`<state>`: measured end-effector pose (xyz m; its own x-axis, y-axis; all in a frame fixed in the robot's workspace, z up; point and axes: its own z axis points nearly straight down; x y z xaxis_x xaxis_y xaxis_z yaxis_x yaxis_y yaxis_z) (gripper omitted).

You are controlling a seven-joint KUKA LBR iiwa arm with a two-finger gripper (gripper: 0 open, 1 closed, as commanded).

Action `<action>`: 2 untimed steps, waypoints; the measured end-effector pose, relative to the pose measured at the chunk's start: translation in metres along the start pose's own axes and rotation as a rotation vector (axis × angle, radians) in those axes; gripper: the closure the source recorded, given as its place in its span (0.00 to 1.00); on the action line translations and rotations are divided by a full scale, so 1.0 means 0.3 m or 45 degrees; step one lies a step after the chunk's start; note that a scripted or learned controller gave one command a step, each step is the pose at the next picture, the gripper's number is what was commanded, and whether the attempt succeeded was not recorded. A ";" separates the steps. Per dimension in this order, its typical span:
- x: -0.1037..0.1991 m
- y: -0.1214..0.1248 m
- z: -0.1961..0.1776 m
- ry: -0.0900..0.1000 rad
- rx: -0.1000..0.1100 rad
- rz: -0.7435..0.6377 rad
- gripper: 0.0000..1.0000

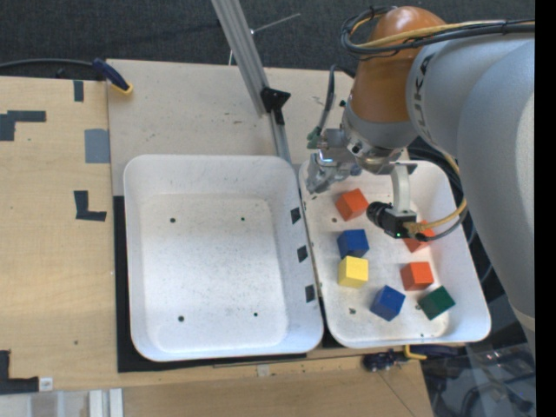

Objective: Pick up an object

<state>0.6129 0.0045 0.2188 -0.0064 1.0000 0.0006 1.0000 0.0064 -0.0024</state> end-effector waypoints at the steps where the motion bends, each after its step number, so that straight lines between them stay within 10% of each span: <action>1: 0.152 0.039 -0.025 0.001 -0.003 0.000 1.00; 2: 0.301 0.020 -0.039 0.001 -0.001 0.000 1.00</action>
